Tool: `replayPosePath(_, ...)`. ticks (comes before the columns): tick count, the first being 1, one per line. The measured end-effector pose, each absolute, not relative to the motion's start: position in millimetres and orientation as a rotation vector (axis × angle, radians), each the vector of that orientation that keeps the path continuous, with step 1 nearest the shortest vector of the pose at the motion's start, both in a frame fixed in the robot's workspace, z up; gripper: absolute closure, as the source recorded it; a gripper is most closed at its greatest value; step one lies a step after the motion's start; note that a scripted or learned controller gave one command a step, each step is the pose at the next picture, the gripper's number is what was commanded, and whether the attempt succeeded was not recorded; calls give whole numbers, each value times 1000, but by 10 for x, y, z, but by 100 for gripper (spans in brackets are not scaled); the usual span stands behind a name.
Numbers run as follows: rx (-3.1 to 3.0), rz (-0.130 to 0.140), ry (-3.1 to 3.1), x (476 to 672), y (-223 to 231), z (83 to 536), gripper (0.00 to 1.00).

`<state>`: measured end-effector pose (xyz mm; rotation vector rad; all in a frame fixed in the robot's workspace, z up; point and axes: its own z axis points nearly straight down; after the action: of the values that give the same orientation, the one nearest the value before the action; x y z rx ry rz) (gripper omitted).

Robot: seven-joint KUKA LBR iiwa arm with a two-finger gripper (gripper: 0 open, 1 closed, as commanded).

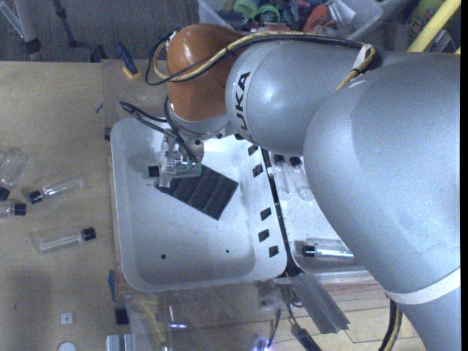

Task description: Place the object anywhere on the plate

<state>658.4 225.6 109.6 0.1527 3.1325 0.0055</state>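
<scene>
Big grey arm [351, 123] reaching in over the two white bins. Hand [178, 168] down low inside the left bin [139, 262], right at the top corner of the dark ridged plate [201, 189]. Can't tell if anything sits in the hand, or how wide. Small clear bottle with a black cap [325, 250] lying flat in the right bin [307, 196], well apart from the plate. More clear bottles [62, 236] on the worktop [51, 123], left of the left bin.
</scene>
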Motion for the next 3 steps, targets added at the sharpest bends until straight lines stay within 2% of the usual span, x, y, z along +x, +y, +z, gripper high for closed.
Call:
replayPosePath(1,-421,7,3105,6008,2270,886,100)
replayPosePath(2,-884,5,3008,6084,2244,2292,100)
replayPosePath(3,-277,5,3123,6638,2243,1059,100)
